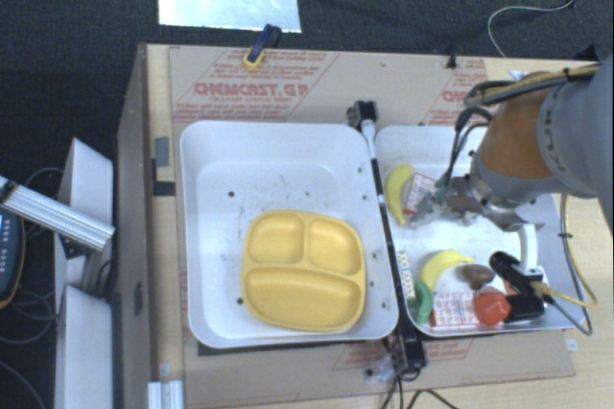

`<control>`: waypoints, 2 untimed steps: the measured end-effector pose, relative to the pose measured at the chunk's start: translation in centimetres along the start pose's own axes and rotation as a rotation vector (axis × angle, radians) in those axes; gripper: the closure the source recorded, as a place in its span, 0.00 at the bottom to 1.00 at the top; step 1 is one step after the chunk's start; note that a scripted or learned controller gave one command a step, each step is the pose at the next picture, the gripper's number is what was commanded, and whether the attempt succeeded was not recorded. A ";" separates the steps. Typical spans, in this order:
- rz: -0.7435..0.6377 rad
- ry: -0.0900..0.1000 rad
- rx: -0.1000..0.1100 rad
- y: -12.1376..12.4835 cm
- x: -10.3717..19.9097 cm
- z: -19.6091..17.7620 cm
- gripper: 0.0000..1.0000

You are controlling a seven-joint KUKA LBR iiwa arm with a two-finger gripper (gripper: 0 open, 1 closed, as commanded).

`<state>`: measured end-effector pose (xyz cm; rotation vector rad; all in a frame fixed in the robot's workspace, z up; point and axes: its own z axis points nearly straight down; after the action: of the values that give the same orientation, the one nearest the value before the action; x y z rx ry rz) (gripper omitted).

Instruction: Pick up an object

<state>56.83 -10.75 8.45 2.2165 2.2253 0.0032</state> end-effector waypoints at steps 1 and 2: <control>0.001 -0.002 -0.001 3.3 1.3 0.0 0.00; 0.001 -0.003 0.017 7.2 1.4 0.0 0.00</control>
<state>64.00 -9.36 8.43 2.2247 2.2312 -0.0197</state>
